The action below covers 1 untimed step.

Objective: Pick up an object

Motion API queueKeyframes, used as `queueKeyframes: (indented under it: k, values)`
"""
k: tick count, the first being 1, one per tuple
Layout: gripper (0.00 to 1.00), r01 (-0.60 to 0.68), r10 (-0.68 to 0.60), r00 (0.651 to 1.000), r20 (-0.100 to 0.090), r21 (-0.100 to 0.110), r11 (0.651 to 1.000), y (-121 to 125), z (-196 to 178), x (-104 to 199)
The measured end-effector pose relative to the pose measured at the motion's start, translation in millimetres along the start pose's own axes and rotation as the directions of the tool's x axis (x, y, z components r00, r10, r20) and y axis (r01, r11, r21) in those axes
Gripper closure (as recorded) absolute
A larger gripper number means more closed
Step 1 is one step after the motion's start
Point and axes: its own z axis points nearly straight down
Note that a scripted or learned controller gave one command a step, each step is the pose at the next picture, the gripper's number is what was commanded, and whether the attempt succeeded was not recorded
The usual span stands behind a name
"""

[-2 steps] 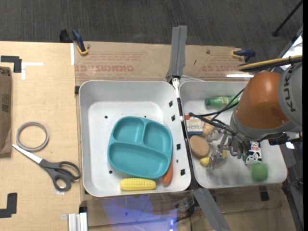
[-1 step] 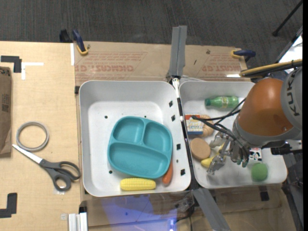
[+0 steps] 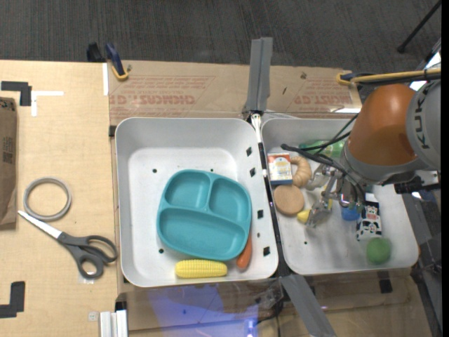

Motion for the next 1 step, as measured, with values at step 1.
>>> queueKeyframes:
  k: [1]
  values:
    - [0.00,-0.003,0.003,1.000,0.002,-0.001,1.000,-100.4,0.2,-8.2]
